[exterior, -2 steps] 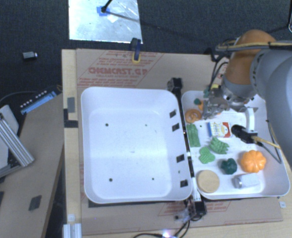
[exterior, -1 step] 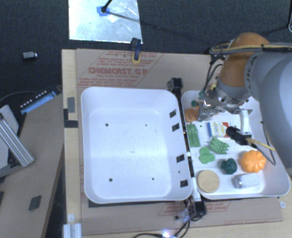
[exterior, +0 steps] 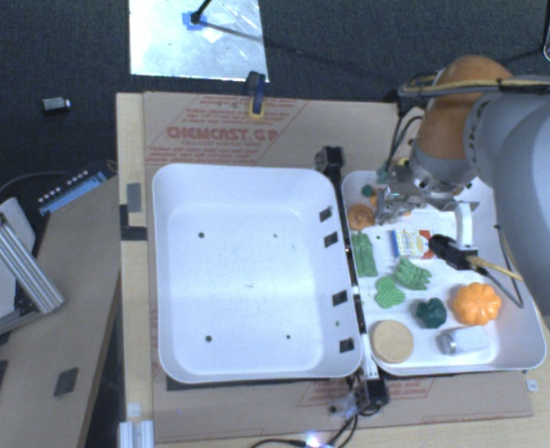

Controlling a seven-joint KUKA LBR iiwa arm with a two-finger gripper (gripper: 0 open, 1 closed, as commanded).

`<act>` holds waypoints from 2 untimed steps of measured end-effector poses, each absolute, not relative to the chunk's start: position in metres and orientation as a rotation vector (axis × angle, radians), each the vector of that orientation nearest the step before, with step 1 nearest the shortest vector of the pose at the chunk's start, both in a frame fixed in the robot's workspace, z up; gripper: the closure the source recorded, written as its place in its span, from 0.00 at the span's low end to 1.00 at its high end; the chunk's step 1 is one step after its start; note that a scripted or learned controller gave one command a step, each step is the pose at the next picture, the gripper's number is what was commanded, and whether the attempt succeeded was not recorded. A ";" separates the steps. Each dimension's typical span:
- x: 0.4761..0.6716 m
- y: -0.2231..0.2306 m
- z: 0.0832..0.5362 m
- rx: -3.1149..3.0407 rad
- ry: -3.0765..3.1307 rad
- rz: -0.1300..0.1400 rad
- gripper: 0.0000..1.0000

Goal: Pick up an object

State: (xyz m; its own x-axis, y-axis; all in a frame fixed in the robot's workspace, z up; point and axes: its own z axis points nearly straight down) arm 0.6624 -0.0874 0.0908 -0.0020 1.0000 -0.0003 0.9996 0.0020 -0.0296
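Arm (exterior: 499, 138): reaching down into right bin (exterior: 527, 343); gripper (exterior: 393, 203) low beside orange piece (exterior: 360, 217). Finger state: cannot tell.

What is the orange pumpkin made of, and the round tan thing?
The orange pumpkin looks like smooth moulded plastic or rubber: its ribs are even and slightly shiny. The round tan disc looks matte, maybe wood or foam; the picture leaves that open.

Dark carpet floor (exterior: 368, 26), wooden bench (exterior: 69, 278)
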 end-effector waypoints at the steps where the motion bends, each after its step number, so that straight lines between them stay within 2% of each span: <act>1: 0.663 -0.087 0.102 -2.204 -2.211 0.030 1.00; 2: 0.663 -0.086 0.082 -2.198 -2.203 0.027 1.00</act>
